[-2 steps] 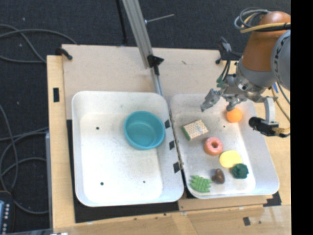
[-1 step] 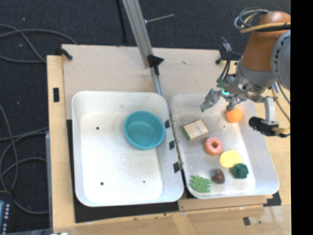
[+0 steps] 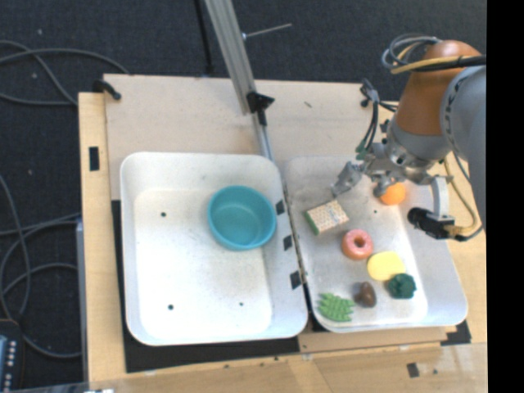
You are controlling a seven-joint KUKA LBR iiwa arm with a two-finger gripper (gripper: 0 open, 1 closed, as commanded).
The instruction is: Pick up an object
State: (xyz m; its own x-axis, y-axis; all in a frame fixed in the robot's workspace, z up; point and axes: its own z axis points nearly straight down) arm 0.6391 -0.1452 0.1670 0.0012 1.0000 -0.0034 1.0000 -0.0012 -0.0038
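Camera view: grey arm with orange band reaches from right over right shallow white bin (image 3: 426,297). End effector (image 3: 370,173) hangs low just beside small orange ball (image 3: 393,193), near likely pick target; finger state cannot be told. Teal round bowl (image 3: 241,217) sits in left shallow white bin (image 3: 164,277), well apart.

Teal bowl (image 3: 241,217), pink doughnut (image 3: 357,243), yellow lemon (image 3: 386,265), orange ball (image 3: 393,193), checkered beige block (image 3: 327,217).

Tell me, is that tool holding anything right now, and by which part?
It cannot be told. The tool hangs over the right bin, beside an orange ball, and nothing shows between its tips.
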